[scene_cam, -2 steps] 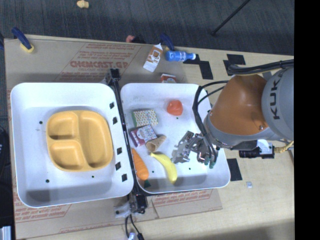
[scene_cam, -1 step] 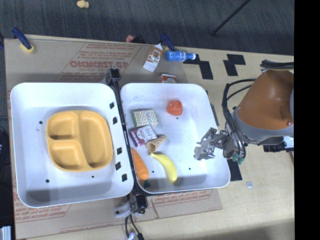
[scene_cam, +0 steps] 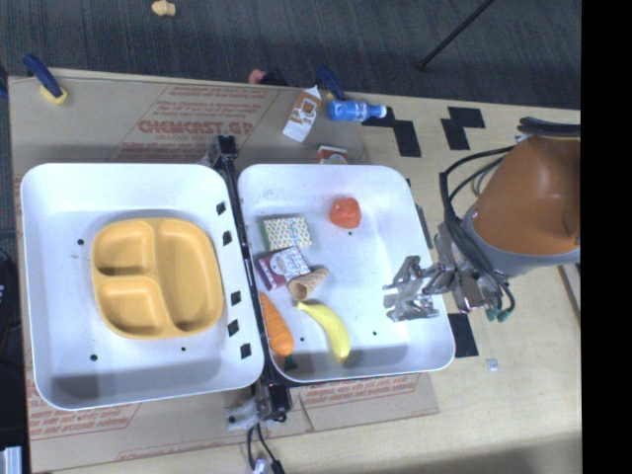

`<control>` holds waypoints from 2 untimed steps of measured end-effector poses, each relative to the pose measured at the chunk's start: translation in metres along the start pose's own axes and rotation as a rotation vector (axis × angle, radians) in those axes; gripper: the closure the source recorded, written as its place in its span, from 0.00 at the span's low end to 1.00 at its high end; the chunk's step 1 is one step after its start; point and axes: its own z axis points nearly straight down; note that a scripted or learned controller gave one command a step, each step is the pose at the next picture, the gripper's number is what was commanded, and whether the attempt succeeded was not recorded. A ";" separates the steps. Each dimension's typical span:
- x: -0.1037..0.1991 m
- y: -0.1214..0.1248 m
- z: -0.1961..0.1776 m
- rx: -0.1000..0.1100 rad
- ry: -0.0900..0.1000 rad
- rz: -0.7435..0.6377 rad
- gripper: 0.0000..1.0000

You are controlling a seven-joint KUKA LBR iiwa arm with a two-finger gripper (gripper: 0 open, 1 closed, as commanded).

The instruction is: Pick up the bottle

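A small blue bottle (scene_cam: 349, 112) lies on its side on the bench, just beyond the far edge of the right bin (scene_cam: 390, 181). My gripper (scene_cam: 403, 291) hovers over the right part of that bin, near its right wall and well in front of the bottle. Its metal fingers (scene_cam: 407, 269) point left and stand open with nothing between them. The orange band of the arm (scene_cam: 528, 200) sits to the right of the bin.
The right bin holds a red tomato (scene_cam: 345, 212), a patterned packet (scene_cam: 286, 232), a dark wrapper (scene_cam: 283, 264), a cone (scene_cam: 308, 283), a banana (scene_cam: 329, 329) and a carrot (scene_cam: 276, 327). A yellow divided plate (scene_cam: 158, 275) fills the left bin (scene_cam: 49, 196). A carton (scene_cam: 303, 114) lies next to the bottle.
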 end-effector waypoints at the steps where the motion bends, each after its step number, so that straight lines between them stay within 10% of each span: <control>1: -0.007 0.000 -0.009 0.000 0.000 -0.182 1.00; 2: -0.007 0.000 0.008 -0.002 0.003 -0.381 1.00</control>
